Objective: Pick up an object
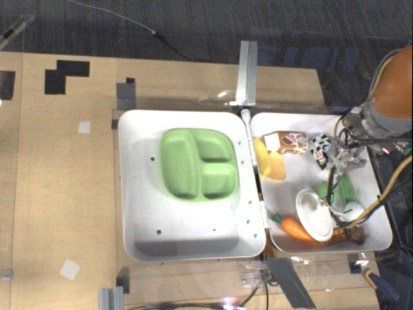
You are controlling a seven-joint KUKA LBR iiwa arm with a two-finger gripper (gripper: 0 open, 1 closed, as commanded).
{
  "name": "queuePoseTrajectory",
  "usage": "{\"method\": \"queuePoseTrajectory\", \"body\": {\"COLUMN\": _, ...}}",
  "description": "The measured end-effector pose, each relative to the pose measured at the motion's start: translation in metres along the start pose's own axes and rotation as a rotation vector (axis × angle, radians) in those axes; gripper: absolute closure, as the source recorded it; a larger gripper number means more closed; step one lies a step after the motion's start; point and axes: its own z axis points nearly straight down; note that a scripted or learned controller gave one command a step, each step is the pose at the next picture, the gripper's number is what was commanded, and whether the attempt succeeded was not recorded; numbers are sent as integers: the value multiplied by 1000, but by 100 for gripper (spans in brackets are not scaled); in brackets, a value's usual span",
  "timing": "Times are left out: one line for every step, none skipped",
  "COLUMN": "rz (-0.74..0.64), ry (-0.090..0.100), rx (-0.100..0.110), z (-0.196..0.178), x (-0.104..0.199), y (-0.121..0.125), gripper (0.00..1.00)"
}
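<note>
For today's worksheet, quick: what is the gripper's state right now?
Gripper: over the right bin; open, shut or holding cannot be told.

A robotics lab: a wooden worktop [58,192] with two white bins [139,173] clamped by metal brackets [247,76], cables [97,8] trailing behind.

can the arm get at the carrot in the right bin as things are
Probably yes. The carrot lies uncovered near the right bin's front edge, though the white bowl sits right against it, which could crowd the gripper.
</note>
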Motion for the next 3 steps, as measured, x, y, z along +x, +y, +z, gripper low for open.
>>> {"method": "queuePoseTrajectory", "body": {"rz": -299, "ry": -7, "rx": 23, "z": -22, "x": 57, "y": 55, "gripper": 100}}
{"method": "queuePoseTrajectory", "body": {"rz": -280, "ry": -2, "rx": 4, "z": -116, "x": 2, "y": 93, "gripper": 100}}
{"method": "queuePoseTrajectory", "body": {"rz": -502, "ry": -1, "rx": -1, "z": -38, "x": 44, "y": 127, "gripper": 100}}
